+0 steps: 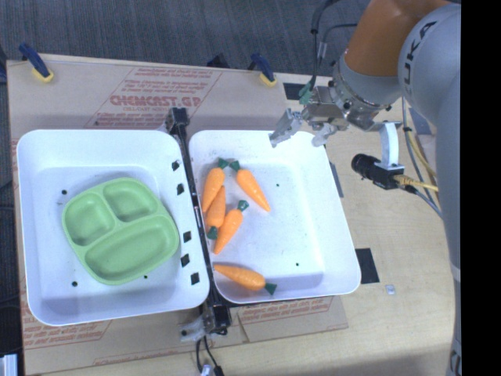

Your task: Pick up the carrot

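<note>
The jaws (299,130) hang spread and empty above the far edge of the right bin (333,210); the carrots lie below and toward the near-left of them. Nearest is one carrot (254,189), its long axis running slantwise from its leafy end at the far left to its tip at the near right; three more carrots (217,207) lie bunched against the bin's left wall, roughly lengthwise along it; a fifth carrot (241,276) lies crosswise near the bin's near edge. The left bin (39,210) holds a green divided plate (120,229). By judgement, the coming move is a descent toward the nearest carrot, jaws closing across its slanted axis.
</note>
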Available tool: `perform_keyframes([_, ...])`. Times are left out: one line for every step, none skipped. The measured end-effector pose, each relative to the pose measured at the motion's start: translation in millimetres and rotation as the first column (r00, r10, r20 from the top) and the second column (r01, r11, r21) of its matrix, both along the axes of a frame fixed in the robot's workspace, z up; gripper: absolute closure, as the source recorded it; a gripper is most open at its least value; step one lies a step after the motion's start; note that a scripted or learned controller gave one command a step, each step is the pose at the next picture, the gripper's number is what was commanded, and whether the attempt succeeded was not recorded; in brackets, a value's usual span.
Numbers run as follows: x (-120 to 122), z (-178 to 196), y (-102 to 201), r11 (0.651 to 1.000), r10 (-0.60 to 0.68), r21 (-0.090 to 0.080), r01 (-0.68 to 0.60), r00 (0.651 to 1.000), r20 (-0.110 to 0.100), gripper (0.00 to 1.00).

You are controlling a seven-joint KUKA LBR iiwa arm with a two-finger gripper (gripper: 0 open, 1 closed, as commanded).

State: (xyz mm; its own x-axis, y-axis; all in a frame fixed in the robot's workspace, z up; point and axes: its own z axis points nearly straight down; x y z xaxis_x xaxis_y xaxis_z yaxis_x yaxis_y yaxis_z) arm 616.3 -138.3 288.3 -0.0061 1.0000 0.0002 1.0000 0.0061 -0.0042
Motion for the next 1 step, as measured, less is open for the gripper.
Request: perform_keyframes([-16.8, -177.2, -31.7, 1.0, 0.0, 0.001, 0.0, 1.0, -0.007, 0.0])
